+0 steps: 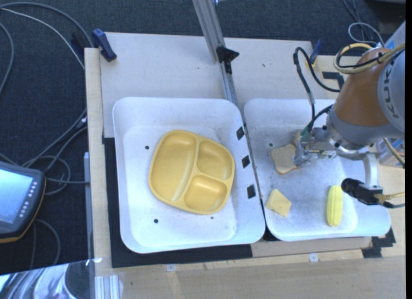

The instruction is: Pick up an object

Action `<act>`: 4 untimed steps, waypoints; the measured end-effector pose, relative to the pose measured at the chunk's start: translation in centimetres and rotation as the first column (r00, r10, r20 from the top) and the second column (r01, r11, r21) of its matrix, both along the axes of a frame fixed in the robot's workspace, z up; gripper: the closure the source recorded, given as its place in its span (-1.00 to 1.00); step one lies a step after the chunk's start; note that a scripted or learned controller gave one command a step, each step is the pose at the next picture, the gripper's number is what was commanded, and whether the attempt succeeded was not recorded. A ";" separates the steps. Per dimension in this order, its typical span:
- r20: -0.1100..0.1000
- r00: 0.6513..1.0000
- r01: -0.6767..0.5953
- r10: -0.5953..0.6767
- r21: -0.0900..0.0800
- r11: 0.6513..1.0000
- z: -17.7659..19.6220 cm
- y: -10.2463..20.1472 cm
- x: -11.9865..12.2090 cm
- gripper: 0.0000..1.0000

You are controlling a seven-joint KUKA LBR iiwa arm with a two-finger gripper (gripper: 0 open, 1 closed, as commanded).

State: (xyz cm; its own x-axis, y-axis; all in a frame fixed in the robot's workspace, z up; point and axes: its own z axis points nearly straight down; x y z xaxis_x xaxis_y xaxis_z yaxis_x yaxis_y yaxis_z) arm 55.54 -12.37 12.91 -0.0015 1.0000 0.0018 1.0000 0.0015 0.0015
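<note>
- The end effector sits low in the right shallow white plastic bin, right at the 3 o'clock edge of a flat tan bread-slice-shaped toy; whether it is apart or together I cannot tell.
- That slice lies near the bin's 10 o'clock corner. It looks light, thin and probably soft; lying flat, it offers only its edges, so a pinch across a narrow edge seems best.
- At 6 o'clock from it lies a small pale yellow wedge like cheese, apart from it.
- Toward 4 o'clock a yellow corn-cob toy rests near the bin's rim.
- The left white bin holds a yellow divided plastic plate, well apart.
- The bin wall and dangling black cables at 12 o'clock could crowd the wrist.
- Both bins stand on the tabletop.
</note>
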 end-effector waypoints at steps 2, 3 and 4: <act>0.006 1.000 0.000 0.000 -0.004 1.000 10.5 -0.8 -0.2 1.00; 0.001 1.000 0.000 0.000 -0.002 1.000 11.5 -0.8 -0.1 1.00; -0.003 1.000 -0.004 0.004 0.001 1.000 10.7 4.1 0.7 1.00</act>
